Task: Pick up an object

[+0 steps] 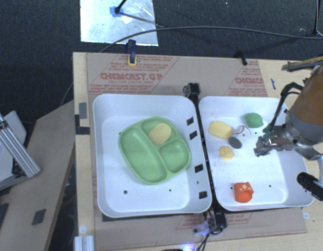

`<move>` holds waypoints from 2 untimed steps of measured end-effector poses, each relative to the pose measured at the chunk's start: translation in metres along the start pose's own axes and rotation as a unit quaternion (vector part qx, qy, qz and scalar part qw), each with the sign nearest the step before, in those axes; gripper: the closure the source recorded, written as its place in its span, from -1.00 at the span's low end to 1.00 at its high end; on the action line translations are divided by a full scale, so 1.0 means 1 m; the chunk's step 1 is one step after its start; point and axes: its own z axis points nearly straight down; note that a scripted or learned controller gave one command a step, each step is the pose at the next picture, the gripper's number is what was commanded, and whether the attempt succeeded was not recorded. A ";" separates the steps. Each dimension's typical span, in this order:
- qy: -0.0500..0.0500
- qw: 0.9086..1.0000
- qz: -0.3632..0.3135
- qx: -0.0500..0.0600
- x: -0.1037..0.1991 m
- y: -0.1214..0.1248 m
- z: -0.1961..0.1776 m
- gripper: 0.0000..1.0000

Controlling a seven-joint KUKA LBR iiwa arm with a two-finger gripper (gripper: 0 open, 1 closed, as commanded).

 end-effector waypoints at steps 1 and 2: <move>0.001 1.000 -0.002 0.000 0.045 0.032 -0.013 1.00; 0.001 1.000 -0.002 0.000 0.091 0.066 -0.005 1.00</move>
